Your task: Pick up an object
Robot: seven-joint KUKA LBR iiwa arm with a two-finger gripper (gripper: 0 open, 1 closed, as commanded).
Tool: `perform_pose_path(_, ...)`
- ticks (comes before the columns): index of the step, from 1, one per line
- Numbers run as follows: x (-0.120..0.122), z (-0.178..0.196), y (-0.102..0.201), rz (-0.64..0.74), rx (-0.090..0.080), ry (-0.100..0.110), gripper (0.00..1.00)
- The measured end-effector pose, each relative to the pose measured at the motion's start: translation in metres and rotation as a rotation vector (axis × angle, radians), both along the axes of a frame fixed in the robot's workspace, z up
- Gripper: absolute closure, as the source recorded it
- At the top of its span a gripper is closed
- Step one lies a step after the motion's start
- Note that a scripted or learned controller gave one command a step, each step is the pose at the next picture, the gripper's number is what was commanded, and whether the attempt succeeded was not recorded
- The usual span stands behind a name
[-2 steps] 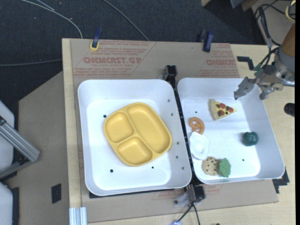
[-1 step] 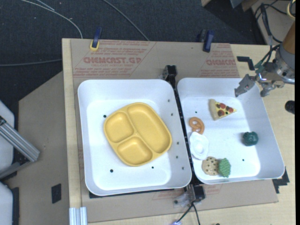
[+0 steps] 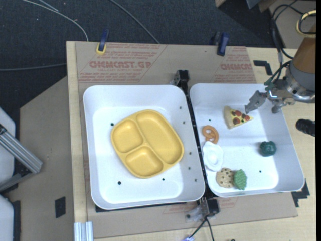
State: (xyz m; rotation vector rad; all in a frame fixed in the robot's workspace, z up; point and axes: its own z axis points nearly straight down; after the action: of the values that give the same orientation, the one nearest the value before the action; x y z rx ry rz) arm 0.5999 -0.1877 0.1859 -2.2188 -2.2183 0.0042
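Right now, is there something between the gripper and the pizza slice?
Nothing visible. The gripper is at the pizza slice's upper right edge, with no item between them. The pretzel and the green ball lie off to the sides.

We see the arm (image 3: 307,59) entering from the right edge, its orange band sitting above a grey wrist. The wrist leans down and to the left, over the upper right corner of the right bin (image 3: 286,179). Our end effector (image 3: 257,103) hangs low at the wrist's left end, one grey finger (image 3: 253,102) slanting down-left toward the bin's upper middle.
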Motion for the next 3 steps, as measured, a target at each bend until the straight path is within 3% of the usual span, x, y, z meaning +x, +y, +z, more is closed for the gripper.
perform_pose_path(2,-0.002,-0.099,-0.003,0.001,0.0,-0.005,0.0)
perform_pose_path(3,0.001,-0.085,-0.002,0.002,0.001,-0.015,1.0)
